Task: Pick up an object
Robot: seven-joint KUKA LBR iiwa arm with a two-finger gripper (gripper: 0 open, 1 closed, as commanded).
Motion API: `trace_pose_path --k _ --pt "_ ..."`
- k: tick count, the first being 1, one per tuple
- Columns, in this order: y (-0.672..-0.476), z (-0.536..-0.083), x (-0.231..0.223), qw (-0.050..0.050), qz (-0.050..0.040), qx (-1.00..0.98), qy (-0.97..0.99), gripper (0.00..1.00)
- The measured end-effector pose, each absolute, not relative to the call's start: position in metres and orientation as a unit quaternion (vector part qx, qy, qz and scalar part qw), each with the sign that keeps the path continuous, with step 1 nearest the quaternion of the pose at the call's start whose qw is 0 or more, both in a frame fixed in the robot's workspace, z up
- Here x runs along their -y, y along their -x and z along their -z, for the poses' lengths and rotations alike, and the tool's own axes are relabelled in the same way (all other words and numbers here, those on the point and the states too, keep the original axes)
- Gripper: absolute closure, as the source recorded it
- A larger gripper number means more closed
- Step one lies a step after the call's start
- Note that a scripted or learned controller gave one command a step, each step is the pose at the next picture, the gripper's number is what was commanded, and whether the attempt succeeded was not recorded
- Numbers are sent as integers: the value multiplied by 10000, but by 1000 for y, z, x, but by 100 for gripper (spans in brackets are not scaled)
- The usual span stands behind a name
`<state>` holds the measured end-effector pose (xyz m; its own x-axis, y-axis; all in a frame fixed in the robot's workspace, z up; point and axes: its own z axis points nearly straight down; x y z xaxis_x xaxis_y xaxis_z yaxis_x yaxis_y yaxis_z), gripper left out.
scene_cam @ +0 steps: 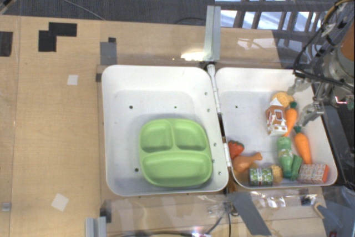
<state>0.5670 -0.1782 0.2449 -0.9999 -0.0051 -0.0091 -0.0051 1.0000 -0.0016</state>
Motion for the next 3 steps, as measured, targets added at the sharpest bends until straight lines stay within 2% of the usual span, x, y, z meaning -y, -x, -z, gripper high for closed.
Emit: trace_pose_path --k 1,2,3 --pt "-581 -94 144 68 12 -9983 576 0" --pt "-554 -90 157 84 9 -9999 115 0" --pt "-621 -88 162 67 3 -9992 -388 0"
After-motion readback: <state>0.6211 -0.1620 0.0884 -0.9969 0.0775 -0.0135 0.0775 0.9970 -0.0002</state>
